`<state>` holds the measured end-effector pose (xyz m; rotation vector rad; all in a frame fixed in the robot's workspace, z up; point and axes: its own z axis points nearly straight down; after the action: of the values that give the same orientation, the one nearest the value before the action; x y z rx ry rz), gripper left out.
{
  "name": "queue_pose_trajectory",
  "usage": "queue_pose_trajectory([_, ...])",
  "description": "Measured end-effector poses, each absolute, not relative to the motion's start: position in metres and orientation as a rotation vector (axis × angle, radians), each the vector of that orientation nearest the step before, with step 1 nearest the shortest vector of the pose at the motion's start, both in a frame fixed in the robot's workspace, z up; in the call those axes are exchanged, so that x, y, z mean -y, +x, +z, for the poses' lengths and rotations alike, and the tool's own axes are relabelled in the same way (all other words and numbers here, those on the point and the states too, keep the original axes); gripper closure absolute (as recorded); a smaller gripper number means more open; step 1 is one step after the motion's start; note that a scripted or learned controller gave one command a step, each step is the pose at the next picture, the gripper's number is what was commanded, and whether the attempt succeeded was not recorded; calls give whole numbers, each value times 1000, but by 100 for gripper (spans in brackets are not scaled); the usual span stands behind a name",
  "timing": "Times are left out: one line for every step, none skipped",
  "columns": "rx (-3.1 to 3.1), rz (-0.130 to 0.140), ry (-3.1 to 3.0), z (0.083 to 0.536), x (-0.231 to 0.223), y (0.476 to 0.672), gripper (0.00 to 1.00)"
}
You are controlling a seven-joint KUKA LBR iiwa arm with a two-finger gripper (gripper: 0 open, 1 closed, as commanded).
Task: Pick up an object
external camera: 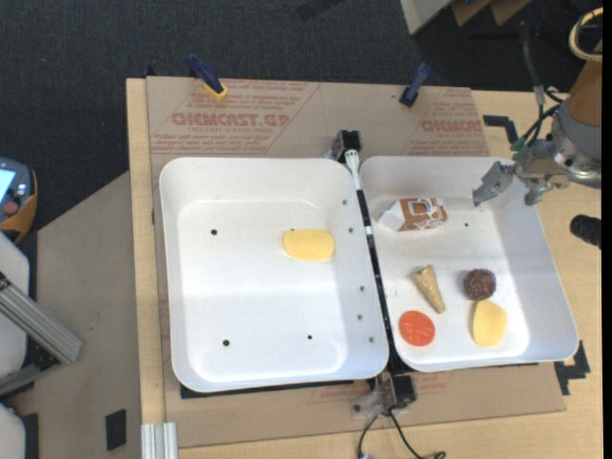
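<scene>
Dark carpet (143, 17) surrounds the light wooden bench (593, 285); brown board (287, 113) (printed red, clamped) covers its top.

Seen from one fixed camera mounted above the bench (287, 113), looking down at a slant. Set back far enough to take in both white bins side by side, the left bin (182, 256) and the right bin (535, 256), plus the cardboard sheet beneath them and dark carpet (96, 27) beyond the far edge. Far side of the bench toward the top of the frame, near side toward the bottom. Arm (583, 113) entering from the right edge.
</scene>
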<state>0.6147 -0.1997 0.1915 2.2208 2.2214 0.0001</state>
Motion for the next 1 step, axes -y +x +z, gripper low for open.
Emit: queue_pose_trajectory([-2215,4,2217,104,195,649,0])
